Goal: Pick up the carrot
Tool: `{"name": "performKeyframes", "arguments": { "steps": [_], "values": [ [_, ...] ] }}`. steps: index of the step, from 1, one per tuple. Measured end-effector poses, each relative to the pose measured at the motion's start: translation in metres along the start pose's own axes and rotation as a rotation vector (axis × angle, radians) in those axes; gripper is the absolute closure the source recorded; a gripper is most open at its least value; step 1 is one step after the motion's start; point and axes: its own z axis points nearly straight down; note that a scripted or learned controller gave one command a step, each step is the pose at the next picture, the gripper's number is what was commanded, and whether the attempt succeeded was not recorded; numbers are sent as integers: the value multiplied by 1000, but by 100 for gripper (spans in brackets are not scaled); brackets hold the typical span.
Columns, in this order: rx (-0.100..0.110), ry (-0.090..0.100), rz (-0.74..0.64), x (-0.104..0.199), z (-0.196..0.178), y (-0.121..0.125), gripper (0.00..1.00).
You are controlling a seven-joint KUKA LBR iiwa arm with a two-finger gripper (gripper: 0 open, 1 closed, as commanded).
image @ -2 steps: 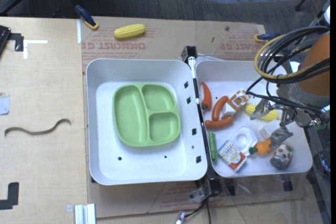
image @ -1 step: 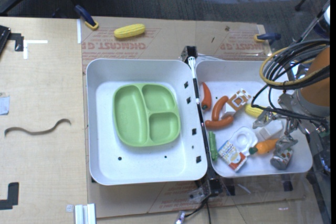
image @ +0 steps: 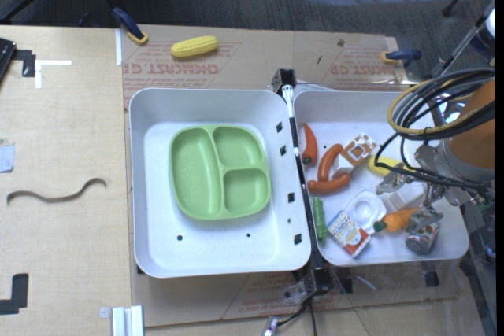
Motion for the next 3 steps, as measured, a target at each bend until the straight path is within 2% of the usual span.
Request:
{"name": "performKeyframes", "arguments": {
  "steps": [1, 2, 3],
  "values": [
    [2, 9, -48, -2, 4, 13, 0],
    [-15, 33, -129, 10, -62, 11, 0],
    [-19, 32, -259, 7, 12, 25, 0]
  ]
}}
